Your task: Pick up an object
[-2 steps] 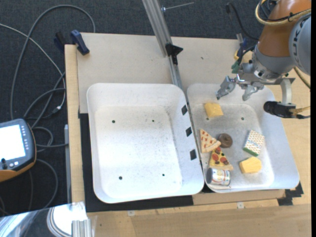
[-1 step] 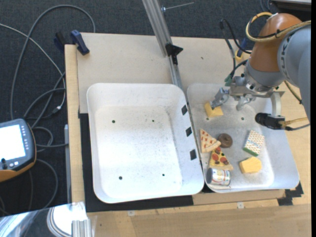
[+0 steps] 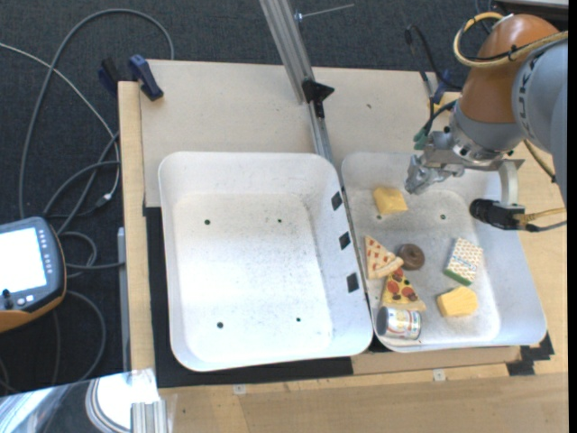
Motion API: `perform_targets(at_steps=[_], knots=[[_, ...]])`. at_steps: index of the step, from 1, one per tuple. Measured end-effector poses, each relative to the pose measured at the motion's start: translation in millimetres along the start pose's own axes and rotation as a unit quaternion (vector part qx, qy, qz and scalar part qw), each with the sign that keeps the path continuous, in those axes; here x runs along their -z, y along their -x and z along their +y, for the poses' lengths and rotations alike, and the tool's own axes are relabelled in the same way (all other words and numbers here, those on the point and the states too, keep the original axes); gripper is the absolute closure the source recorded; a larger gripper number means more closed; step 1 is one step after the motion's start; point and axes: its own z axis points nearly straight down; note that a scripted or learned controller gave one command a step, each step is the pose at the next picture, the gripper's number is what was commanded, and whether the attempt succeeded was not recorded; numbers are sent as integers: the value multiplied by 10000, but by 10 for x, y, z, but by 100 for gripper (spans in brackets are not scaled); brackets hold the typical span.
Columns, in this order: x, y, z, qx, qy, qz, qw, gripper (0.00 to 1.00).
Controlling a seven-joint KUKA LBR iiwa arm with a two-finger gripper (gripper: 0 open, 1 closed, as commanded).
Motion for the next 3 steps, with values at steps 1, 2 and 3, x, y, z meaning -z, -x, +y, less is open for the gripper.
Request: perform_targets(at_steps=[1,2,3], knots=[[439,-5,-6,3,23,-12,10000,100],[1090,32,34,3,45,-17,10000,100],[1469,29,47,4,31,-16,10000,100]])
